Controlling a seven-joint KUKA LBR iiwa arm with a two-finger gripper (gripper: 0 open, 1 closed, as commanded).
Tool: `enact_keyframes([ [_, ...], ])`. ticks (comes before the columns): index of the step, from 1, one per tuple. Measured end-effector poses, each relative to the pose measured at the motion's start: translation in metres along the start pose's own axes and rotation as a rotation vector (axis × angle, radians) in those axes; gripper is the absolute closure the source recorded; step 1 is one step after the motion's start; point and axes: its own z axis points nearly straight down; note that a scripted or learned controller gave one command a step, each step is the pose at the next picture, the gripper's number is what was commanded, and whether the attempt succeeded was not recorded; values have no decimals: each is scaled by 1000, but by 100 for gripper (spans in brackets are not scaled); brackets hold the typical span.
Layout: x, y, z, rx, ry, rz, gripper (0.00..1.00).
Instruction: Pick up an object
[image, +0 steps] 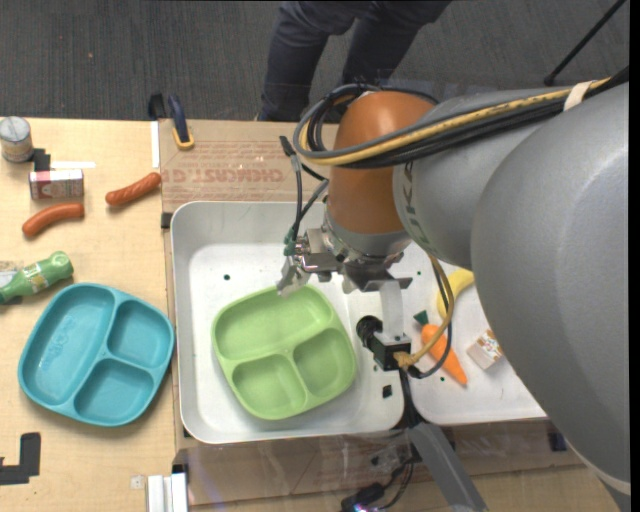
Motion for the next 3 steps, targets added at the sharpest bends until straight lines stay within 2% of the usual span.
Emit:
enact_keyframes([
  [1, 77, -35, 75, 0, 0, 24, 0],
  [2, 50, -43, -118, -4, 0, -286, 0],
  [3, -1, -15, -31, 0, 0, -17, 0],
])
